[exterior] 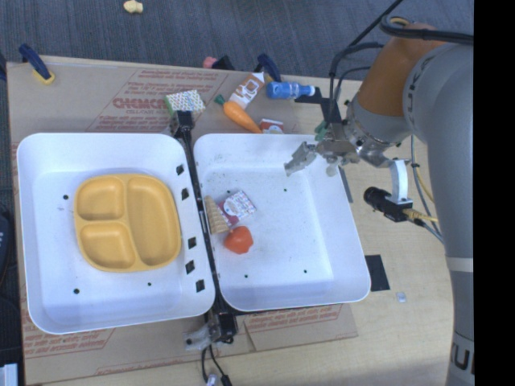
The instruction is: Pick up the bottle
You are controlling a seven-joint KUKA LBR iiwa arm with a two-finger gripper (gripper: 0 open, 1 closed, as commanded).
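Risk of a miss, with our target lying outside both bins

Nearest us, the left bin [32,215] carries a yellow divided plate [127,220], while the right bin [338,248] has a red tomato-like piece [238,240] beside a small packet [238,205]; higher up, our end effector [310,156] hangs over the right bin's upper corner with its fingers spread wide and nothing between them; farther still, on the tabletop [96,87] beyond the bin rim, the bottle [245,92] lies on its side, touching a carrot [241,117] and near a blue bottle [288,91]. We judge that a reach could clip the rim, or close on the carrot or the blue bottle instead, because the three lie so close together
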